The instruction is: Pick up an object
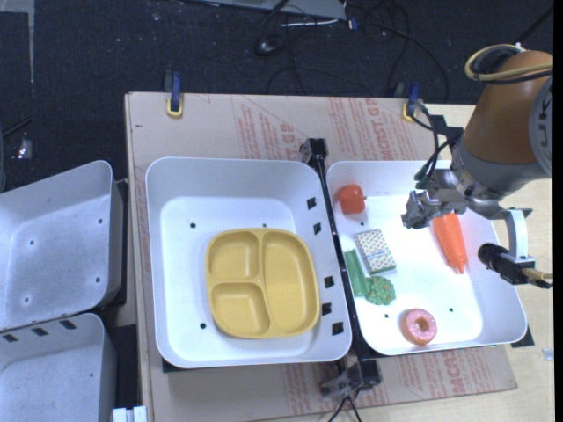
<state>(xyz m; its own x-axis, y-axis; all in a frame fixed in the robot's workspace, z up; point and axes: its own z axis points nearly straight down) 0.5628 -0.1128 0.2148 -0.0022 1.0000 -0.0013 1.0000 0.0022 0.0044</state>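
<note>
Carrot (452,241), a toy one, lies at three o'clock in the right bin (501,323), its thick end just beside our gripper (420,211). We judge it light, stiff and smooth, best pinched across its thicker upper half. Whether the jaws are apart or closed we cannot tell. Towards nine o'clock lie a tomato (351,199), a patterned block (375,250) and broccoli (379,289); a pink doughnut (420,326) sits at six. The left bin (176,236) holds a yellow divided plate (262,282).
</note>
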